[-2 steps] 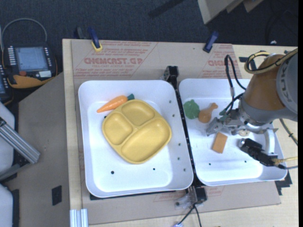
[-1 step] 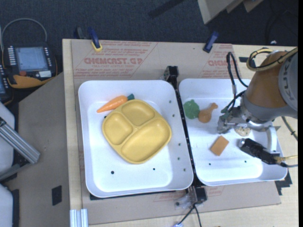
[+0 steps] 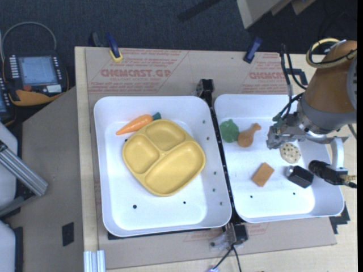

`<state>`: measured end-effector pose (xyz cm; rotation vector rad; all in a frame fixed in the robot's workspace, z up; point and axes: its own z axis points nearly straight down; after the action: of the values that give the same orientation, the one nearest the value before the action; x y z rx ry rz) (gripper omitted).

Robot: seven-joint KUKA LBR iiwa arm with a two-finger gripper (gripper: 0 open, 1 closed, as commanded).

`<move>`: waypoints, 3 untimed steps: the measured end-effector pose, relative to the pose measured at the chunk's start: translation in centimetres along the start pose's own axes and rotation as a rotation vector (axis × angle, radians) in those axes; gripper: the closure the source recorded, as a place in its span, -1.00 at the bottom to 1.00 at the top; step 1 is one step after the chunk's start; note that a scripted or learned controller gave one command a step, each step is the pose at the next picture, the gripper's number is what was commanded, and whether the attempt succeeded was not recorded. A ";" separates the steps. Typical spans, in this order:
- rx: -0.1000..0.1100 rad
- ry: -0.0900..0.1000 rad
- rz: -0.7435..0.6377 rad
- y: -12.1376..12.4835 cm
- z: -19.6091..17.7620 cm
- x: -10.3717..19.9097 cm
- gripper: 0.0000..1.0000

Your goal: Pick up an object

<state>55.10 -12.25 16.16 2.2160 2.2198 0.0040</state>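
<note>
A printed cardboard sheet covers the bench, and on it we see two white bins side by side. The left bin holds a yellow divided plate, which sits tilted near the middle. An orange carrot lies just beside the plate's upper left rim, its green end pointing right.

The arm reaches in from the right, its orange band above the right bin. The gripper hangs over that bin's upper right part. We cannot tell from this angle whether it stands wide or narrow, and we see nothing clearly held in it.

Four small things lie in the right bin. A green broccoli sits near the upper left corner, close to the wall shared with the left bin. A tan drumstick lies just to its right, between the broccoli and the gripper. An orange-brown block rests nearer the bin's middle, apart from the rest. A pale speckled cookie, the object nearest the gripper, lies just below and to the right of it. We cannot tell whether the two touch.
</note>
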 end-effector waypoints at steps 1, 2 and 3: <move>-0.002 0.000 0.000 -0.2 -5.5 1.0 1.00; 0.000 0.000 0.001 -0.1 -7.9 1.0 1.00; 0.003 0.001 -0.003 1.9 -6.6 5.6 1.00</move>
<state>56.98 -6.61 22.77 2.2152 2.2247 0.0015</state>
